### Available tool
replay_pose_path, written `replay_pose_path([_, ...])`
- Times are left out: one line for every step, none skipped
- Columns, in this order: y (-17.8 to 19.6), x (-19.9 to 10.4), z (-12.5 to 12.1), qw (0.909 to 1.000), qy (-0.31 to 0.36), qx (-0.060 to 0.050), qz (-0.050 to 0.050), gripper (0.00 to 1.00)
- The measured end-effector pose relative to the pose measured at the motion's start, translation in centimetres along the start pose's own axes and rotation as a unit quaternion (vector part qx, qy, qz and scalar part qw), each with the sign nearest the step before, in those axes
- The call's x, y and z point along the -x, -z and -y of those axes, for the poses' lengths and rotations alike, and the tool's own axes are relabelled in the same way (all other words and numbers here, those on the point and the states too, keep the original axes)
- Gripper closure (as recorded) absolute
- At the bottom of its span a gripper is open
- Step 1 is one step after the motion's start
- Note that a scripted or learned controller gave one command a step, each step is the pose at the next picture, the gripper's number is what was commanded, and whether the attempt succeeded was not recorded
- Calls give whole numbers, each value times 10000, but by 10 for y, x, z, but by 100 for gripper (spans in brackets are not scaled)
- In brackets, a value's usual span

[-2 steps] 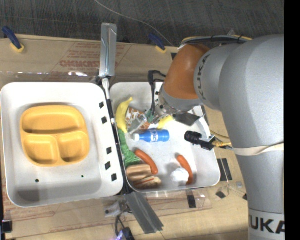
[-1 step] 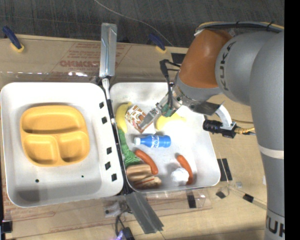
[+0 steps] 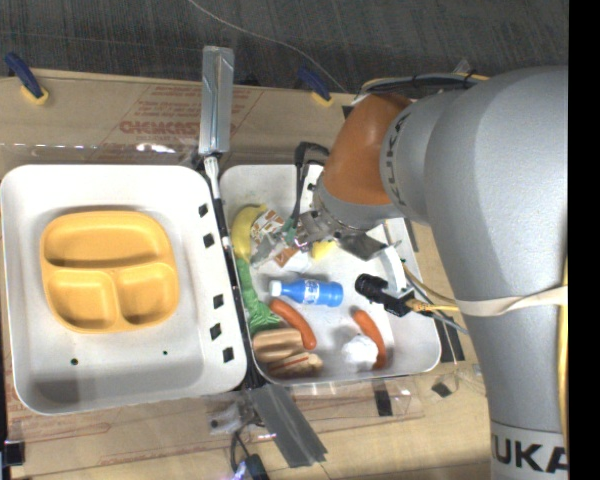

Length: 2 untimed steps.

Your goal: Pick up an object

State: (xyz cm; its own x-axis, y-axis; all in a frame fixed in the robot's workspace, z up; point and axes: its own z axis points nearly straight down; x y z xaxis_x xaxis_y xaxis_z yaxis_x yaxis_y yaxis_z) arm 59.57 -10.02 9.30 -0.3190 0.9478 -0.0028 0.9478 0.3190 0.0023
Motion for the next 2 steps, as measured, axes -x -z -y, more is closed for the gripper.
replay_pose_path([8,0,1,10000,17,-19,-10,100])
replay_pose_path([0,32,10,9996,-273,-4,-7,100])
